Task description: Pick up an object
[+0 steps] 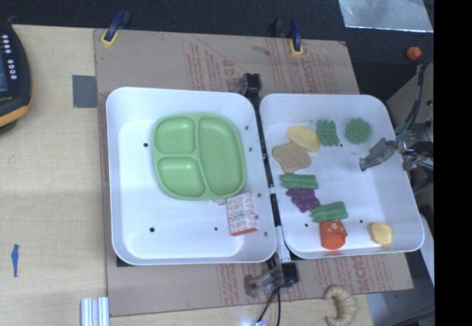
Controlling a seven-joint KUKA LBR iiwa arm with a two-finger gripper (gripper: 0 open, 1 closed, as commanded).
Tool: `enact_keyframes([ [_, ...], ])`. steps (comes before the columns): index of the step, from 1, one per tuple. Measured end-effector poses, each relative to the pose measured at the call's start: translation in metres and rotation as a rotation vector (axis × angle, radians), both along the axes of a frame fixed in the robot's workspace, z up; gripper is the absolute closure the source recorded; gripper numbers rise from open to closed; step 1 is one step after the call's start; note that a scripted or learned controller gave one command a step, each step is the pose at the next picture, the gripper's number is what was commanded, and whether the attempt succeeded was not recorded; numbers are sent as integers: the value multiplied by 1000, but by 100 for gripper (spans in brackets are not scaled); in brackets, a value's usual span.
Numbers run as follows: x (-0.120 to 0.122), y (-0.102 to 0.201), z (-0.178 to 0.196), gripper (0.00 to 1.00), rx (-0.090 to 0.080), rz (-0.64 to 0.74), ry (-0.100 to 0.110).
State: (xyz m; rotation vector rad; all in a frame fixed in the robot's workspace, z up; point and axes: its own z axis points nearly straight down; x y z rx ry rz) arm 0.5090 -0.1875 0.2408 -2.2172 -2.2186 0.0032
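As no item is gripped yet, the pick is still open. Candidates, all in right bin (pixel 398 192): green round (pixel 358 130), ridged green piece (pixel 327 133), yellow piece (pixel 304 138), tan piece (pixel 291 157), green pod (pixel 299 181), grapes (pixel 303 200), 2nd pod (pixel 329 211), red item (pixel 332 234), small yellow lump (pixel 380 232).

Best approach, est.: take an isolated item, e.g. green round or yellow lump; descend straight, avoid the crowded mid cluster.

Gripper (pixel 376 155) sits at bin's right edge, just below-right of green round, apart from it. Fingers: can't tell if spread or closed; nothing seen betw. them.

Left bin (pixel 129 192): green tray (pixel 199 155), packet (pixel 242 214). Both bins on cardboard-covered surface (pixel 59 192).
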Motion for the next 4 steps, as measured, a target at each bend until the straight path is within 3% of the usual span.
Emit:
enact_keyframes([
  [1, 36, -10, -157, 0, -1, 6, 3],
  [2, 124, 75, -148, 0, -2, 14, -10],
  [3, 148, 25, -149, 0, -4, 1, -4],
  [4, 149, -20, -129, 0, 13, 4, 0],
])
